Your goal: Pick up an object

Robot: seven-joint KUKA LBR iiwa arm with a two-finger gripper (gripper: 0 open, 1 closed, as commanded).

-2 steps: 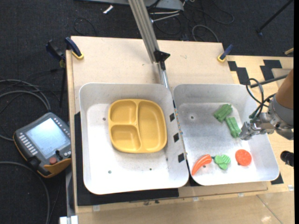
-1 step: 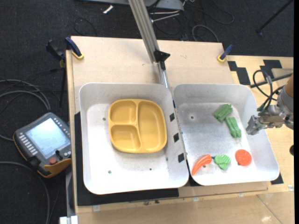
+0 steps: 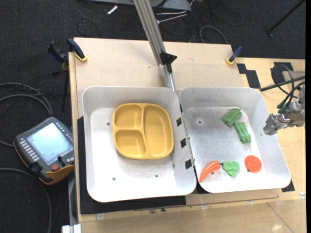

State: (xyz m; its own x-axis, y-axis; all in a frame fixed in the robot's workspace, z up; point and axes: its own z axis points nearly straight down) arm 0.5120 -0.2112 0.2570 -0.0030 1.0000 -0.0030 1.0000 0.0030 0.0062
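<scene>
Five small toy foods lie in the right bin, any of them fair game for the pick. Taking the red tomato-like piece as the landmark: a small green leafy piece lies just beside it toward the other bin, and an orange carrot sits beyond that, near the bin's inner wall. Two green pieces lie farther back from the tomato, close together. The gripper hangs at the bin's outer rim, behind the tomato and apart from every piece; whether its jaws are parted or closed I cannot tell, and nothing shows in its hold. Well beyond the carrot, a yellow divided plate rests in the left bin. This looks like the approach stage: the next move calls for swinging inward over one piece and descending squarely onto it.
</scene>
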